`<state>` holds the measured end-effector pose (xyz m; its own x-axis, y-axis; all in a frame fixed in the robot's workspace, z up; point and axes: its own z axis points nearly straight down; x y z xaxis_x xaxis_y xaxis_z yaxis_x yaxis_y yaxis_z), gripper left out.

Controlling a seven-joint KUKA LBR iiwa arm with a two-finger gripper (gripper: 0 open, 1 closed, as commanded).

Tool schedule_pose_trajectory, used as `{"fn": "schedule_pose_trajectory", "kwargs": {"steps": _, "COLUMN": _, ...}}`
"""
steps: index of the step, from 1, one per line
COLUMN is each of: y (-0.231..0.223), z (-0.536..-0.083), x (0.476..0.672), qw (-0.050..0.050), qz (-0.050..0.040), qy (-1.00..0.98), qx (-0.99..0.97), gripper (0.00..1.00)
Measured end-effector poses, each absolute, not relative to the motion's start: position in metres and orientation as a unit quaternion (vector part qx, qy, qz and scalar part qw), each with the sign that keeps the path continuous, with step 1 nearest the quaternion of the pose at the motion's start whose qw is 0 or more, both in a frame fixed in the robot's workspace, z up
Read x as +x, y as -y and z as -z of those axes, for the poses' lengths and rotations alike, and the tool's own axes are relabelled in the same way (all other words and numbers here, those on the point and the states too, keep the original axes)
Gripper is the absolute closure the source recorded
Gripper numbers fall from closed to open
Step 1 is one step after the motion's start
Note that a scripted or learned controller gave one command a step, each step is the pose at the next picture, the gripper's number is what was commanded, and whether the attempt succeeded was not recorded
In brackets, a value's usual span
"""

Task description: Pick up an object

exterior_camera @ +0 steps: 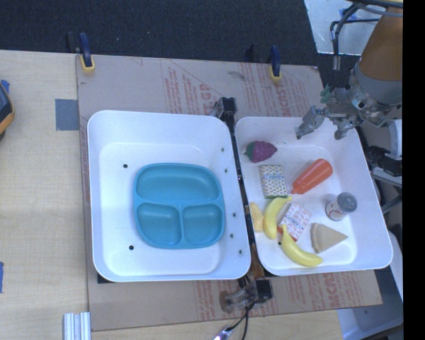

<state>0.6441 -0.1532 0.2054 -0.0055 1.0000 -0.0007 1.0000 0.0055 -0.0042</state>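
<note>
Upper right: metal gripper [326, 124] hovering over glossy white right bin [365, 190], fingers apart, grasping nothing. Below: smooth tapered carrot [312, 176], curved bananas [298, 251], wedge-shaped slice [328, 237].

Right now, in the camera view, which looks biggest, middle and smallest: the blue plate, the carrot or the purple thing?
Largest to smallest:
1. blue plate
2. carrot
3. purple thing, though it looks only slightly smaller than the carrot.

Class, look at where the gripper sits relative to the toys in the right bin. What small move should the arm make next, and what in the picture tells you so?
Probably move the gripper down-left in the view toward the orange carrot, then descend. It hovers at the right bin's far edge, holding nothing, and the carrot is among the nearest toys, lying apart from its neighbours.
</note>
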Motion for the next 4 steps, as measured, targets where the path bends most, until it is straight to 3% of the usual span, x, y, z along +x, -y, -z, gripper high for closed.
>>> {"fn": "schedule_pose_trajectory", "kwargs": {"steps": 1, "y": 0.1, "z": -0.138, "x": 0.618, "qw": 0.002, "qz": -0.0024, "qy": 0.71, "qx": -0.705, "gripper": 0.0}}
{"fn": "schedule_pose_trajectory", "kwargs": {"steps": 2, "y": 0.094, "z": -0.103, "x": 0.653, "qw": 0.001, "qz": -0.002, "qy": 0.71, "qx": -0.705, "gripper": 0.0}}
{"fn": "schedule_pose_trajectory", "kwargs": {"steps": 3, "y": 0.095, "z": -0.115, "x": 0.654, "qw": 0.0, "qz": -0.0014, "qy": 0.71, "qx": -0.704, "gripper": 1.0}}
{"fn": "schedule_pose_trajectory", "kwargs": {"steps": 4, "y": 0.002, "z": -0.193, "x": 0.657, "qw": 0.001, "qz": 0.0003, "qy": 0.709, "qx": -0.705, "gripper": 1.0}}
